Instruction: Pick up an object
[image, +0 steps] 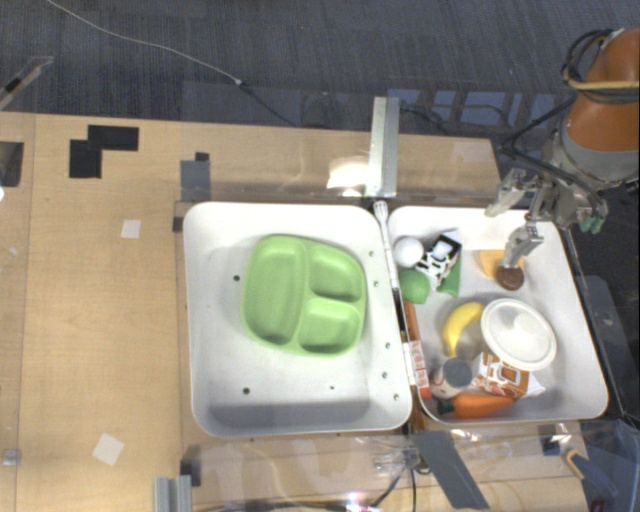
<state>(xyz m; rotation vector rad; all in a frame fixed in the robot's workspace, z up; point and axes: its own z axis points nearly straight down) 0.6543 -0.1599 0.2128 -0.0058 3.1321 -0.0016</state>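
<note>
My gripper (518, 248) hangs over the far right part of the right bin (585, 330), reaching in from the upper right under the orange band of the arm. Just below its tip sit a small brown piece (511, 278) and an orange piece (487, 263). The same bin holds a white ball (407, 250), a black-and-white object (438, 257), a green piece (414, 287), a yellow banana (460, 325), a white bowl (517, 335), a grey cap (456, 372) and an orange carrot (478, 405). I see nothing held.
The left bin (215, 380) bears a green divided plate (303, 292). A metal bracket (384, 150) stands behind the rim where the bins meet. Wooden bench surface extends to the left.
</note>
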